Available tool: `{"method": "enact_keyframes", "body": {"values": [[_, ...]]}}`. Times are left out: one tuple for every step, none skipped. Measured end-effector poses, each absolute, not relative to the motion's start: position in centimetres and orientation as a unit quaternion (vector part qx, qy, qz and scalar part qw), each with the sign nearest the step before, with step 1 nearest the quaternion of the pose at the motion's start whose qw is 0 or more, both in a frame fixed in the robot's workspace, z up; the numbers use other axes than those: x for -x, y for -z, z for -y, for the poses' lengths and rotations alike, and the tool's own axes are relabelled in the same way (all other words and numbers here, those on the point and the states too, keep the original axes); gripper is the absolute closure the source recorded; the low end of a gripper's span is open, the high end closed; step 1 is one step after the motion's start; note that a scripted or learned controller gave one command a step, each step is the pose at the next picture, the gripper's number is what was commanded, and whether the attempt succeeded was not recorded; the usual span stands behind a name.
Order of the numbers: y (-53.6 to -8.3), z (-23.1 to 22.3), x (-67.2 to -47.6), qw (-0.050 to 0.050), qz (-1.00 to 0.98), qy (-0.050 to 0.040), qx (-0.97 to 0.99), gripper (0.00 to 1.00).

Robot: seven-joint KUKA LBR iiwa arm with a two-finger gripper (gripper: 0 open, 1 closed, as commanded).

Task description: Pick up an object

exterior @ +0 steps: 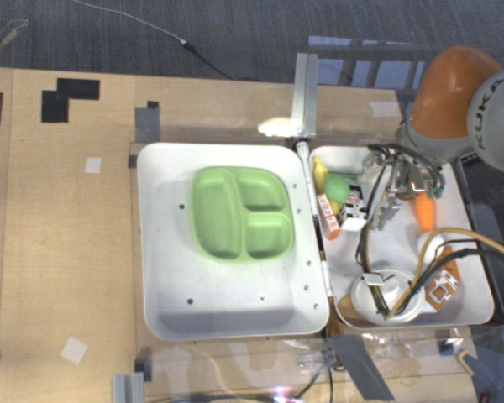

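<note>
Gripper (pixel 386 198) hangs over right bin (pixel 479 309), amid cables; finger state can't tell. Carrot (pixel 424 212) just beside it, partly hidden. Small box (pixel 326 217) at bin's left wall, label unreadable. Green divided plate (pixel 239 213) in left bin (pixel 164 292).

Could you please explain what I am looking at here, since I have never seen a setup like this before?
This is one camera fixed above a bench, looking down at a slant. The grey and orange machine on the right is a robot arm; its two-finger gripper hangs over the right bin. That bin holds small items: a carrot, a green ball, a banana, a small box and a white cup. The left bin holds a green divided plate. I cannot see anything gripped between the fingers.
</note>
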State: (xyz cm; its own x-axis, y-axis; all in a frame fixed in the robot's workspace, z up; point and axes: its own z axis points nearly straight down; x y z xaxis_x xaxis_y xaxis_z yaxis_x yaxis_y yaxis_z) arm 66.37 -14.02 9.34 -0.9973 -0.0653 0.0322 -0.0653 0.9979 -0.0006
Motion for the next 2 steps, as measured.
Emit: {"method": "enact_keyframes", "body": {"values": [[-9.0,20.8,-58.5,-0.007,1.000,-0.0021,-0.001,0.00],[-9.1,17.9,-65.9,-0.007,0.995,-0.0012,-0.100,0.00]]}}
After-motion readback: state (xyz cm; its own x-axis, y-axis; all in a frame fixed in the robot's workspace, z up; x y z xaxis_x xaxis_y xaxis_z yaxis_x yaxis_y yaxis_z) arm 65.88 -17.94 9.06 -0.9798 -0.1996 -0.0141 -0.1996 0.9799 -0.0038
